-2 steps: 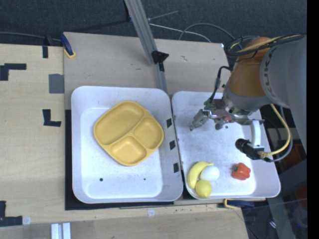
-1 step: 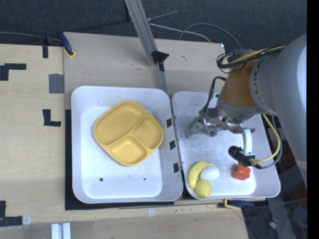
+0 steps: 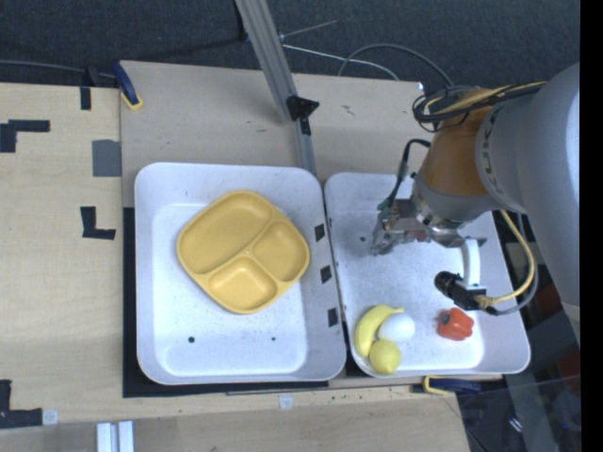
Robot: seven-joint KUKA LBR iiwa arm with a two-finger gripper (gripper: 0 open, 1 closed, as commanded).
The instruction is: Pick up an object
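The arm (image 3: 513, 158) comes in from the right, its orange band above the wrist, and its gripper (image 3: 384, 241) hangs low over the upper part of the right bin (image 3: 415, 191). Whether the jaws are apart or together I cannot tell from here; nothing shows between them. The bin floor under them is bare speckled white.

The things to pick lie along the near edge of that same bin, well apart from the gripper. A banana (image 3: 371, 322) curves in the near left corner, a white egg-like ball (image 3: 398, 328) touching its right side and a lemon (image 3: 384, 355) just below both. A small red fruit or pepper (image 3: 455, 324) sits apart to the right.

The left bin (image 3: 160, 347) holds a yellow three-compartment plate (image 3: 243, 250), turned at an angle. Both bins rest on the pale wooden worktop (image 3: 57, 290).
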